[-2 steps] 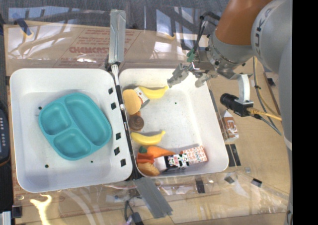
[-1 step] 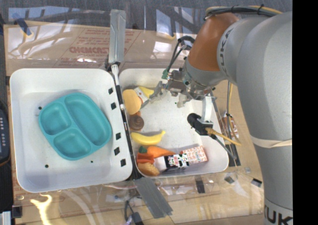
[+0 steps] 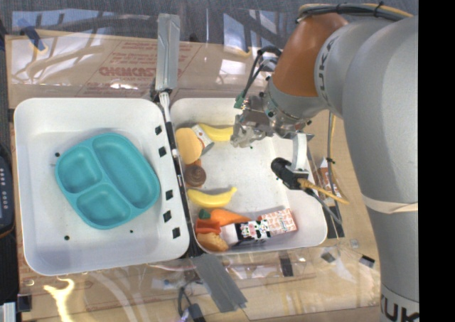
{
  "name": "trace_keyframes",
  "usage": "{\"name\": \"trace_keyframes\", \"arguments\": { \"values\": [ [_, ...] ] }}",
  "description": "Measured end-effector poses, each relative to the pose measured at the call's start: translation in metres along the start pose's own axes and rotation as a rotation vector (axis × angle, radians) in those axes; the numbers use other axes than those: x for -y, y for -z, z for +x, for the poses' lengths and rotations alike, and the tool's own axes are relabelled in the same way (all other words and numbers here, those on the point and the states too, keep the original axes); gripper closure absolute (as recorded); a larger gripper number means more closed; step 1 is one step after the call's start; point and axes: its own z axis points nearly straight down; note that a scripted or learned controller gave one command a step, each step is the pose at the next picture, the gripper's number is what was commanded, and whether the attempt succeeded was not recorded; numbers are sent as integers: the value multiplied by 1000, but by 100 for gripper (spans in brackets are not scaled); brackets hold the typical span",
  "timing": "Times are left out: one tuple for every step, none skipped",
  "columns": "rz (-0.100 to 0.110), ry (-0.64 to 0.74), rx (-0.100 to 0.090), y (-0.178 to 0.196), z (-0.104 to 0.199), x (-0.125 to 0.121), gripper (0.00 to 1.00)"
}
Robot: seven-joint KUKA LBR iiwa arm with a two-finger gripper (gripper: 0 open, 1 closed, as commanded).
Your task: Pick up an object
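Grey arm (image 3: 384, 121), orange band (image 3: 304, 54)

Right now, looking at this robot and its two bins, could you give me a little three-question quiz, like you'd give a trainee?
1. True or false: the teal divided plate lies in the same bin as the bananas.
2. Multiple choice: the gripper hangs over which spot? A) the left bin B) the far end of the right bin, beside a banana C) the bench outside both bins
3. Fill in: at the near end of the right bin, the carrot lies beside a ____ carton.

Key: 1 false; 2 B; 3 milk
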Motion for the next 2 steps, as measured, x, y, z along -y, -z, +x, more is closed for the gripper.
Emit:
{"name": "trace_keyframes", "arguments": {
  "values": [
    [0, 0, 1, 0, 0, 0, 0],
    [-18, 77, 1, -70, 4, 51, 0]
  ]
}}
